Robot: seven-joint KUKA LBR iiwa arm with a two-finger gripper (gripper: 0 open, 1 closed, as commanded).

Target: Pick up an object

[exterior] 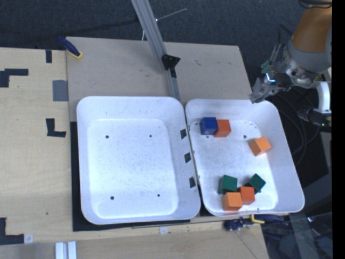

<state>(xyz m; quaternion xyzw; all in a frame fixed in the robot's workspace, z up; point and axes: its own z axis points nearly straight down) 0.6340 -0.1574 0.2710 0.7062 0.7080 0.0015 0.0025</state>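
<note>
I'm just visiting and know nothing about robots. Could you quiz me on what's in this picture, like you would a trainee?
1. True or false: all the blocks lie in the right bin.
2. Which block touches the blue block? A) a green one B) an orange one C) none
3. Fill in: the gripper hangs above the right bin's far ____ corner.

Key: 1 true. 2 B: the orange block sits against it. 3 right.
</note>
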